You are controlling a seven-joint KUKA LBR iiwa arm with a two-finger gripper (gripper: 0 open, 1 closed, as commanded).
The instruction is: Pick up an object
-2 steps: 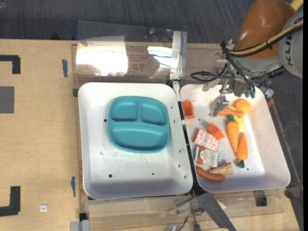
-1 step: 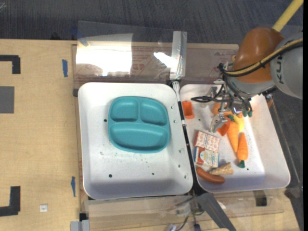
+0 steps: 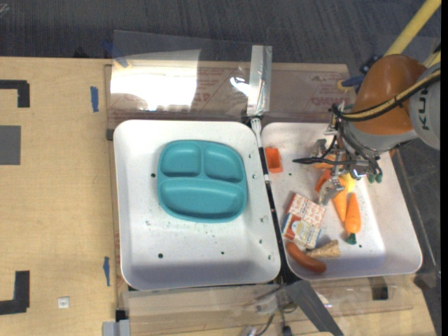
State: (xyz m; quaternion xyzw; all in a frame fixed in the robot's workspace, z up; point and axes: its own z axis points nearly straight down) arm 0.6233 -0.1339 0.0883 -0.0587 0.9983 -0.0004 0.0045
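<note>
Camera view, right bin (image 3: 402, 250): I log gripper (image 3: 341, 177) low over toy carrot (image 3: 352, 212), poised for pickup; finger state I cannot tell. Left bin (image 3: 133, 208): teal divided plate (image 3: 203, 180).

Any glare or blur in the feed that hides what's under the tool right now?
Camera view: glare whitens the clear sheet behind the bins, away from the work. The tool and arm look soft and crowd the right bin, so the toys beneath blur together; the carrot and teal tray read clearly.
</note>
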